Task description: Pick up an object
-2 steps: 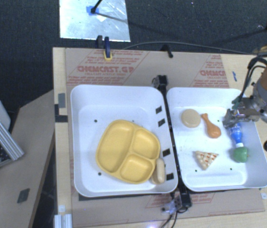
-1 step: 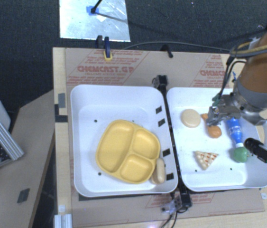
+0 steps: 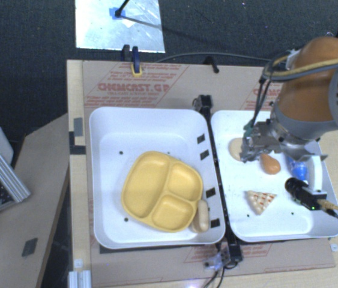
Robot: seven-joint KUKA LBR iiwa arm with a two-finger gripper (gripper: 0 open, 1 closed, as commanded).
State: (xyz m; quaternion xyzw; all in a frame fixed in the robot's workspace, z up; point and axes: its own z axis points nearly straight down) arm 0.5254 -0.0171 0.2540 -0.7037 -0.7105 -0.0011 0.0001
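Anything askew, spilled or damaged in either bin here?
Nothing spilled or broken. The yellow tray lies skewed in the left bin, with a pale oval piece against its lower right corner. In the right bin, the wedge and orange piece lie loose.

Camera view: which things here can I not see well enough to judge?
- Gripper: the dark wrist covers its fingers, so open or shut is unclear.
- Beige item in the right bin: half hidden behind the gripper.
- Blue object: partly covered by the arm, too blurred to name.
- Arm's upper part: cut off by the right edge.
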